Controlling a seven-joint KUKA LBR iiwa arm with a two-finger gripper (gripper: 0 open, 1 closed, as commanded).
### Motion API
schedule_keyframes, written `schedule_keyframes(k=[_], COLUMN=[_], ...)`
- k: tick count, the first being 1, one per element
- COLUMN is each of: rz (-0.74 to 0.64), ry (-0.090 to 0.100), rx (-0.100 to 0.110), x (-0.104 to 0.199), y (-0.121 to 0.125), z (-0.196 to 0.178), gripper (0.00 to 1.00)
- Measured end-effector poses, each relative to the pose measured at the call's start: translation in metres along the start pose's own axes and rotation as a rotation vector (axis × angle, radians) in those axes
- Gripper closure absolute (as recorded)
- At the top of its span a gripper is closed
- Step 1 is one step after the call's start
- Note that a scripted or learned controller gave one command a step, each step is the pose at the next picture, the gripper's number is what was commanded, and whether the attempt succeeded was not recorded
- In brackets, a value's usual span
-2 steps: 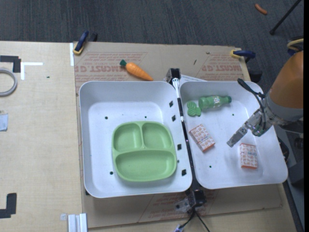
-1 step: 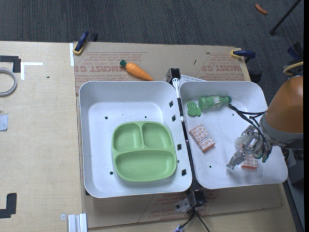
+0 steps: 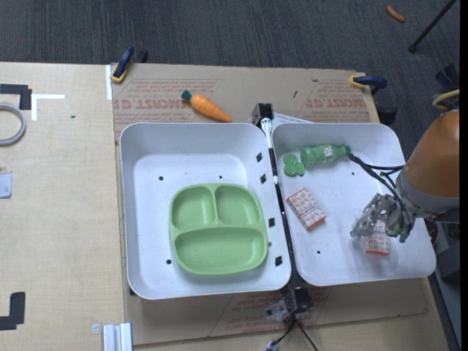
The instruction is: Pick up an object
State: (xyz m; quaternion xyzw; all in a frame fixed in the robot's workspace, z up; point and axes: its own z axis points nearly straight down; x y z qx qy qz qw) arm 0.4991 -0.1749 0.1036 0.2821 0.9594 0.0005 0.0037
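Three objects lie in the right bin (image 3: 409, 268): a green bottle (image 3: 319, 156) near its far wall, a patterned carton (image 3: 306, 208) toward the middle, and a small red-and-white packet (image 3: 377, 246) near the right front corner. The tool (image 3: 379, 225) sits low directly over that packet, touching or nearly touching its top, so the step in hand looks like the descent onto a chosen object just before the grasp. How wide the tool stands I cannot tell; cables and blur hide it. Next, as I judge it, the tool must close squarely on the packet and lift straight up. The bin's right wall is close by and could crowd the approach. A green divided plate (image 3: 218, 229) occupies the left bin (image 3: 139, 196); a toy carrot (image 3: 207, 106) rests on the surface (image 3: 58, 196) beyond, well apart.
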Motion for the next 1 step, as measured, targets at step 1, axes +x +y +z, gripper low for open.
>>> schedule_keyframes(k=[1], rz=[0.219], ry=[0.003], rx=[0.003], x=[-0.0019], y=[0.0506], z=[-0.0966], gripper=[1.0])
